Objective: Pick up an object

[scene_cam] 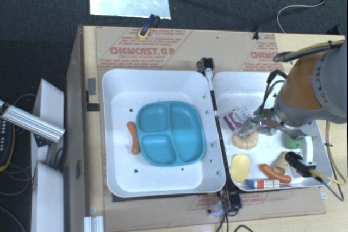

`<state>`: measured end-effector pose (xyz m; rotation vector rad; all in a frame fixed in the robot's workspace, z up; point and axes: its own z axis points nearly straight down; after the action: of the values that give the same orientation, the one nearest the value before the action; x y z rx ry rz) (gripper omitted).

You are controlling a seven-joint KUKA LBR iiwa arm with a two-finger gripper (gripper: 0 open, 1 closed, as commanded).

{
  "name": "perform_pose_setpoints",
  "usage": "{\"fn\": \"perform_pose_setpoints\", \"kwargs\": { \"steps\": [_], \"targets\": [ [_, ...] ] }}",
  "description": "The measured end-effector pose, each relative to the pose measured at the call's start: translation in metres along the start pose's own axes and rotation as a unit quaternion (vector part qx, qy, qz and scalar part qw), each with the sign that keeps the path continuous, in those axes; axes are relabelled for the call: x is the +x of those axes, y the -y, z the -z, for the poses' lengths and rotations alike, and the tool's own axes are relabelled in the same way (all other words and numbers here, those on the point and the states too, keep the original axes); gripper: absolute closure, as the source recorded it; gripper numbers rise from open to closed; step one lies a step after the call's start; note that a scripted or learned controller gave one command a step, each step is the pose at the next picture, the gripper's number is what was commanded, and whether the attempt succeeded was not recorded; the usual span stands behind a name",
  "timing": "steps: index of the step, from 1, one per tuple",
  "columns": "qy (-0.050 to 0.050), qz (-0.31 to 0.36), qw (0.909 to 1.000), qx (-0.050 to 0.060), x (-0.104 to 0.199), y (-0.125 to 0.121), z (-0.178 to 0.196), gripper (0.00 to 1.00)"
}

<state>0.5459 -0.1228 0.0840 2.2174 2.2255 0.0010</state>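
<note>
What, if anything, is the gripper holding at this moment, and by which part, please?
It cannot be told. The gripper sits low in the right bin, just above a round beige pastry-like item and beside a purple-and-white packet, but no grasp is visible.

A flat table (163, 46) covered in tan cardboard with red print carries two shallow white plastic bins side by side, the left bin (117, 89) and the right bin (234, 81), touching along a black divider (213, 111); a small blue-and-yellow clamp (147, 25) sits at its far edge.
</note>
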Motion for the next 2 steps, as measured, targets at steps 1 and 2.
{"fn": "perform_pose_setpoints", "kwargs": {
  "steps": [1,2],
  "targets": [
    [0.000,0.000,1.0000,0.000,0.022,0.010,0.000,0.00],
    [0.000,0.000,1.0000,-0.001,0.027,-0.047,0.001,0.00]
  ]
}}
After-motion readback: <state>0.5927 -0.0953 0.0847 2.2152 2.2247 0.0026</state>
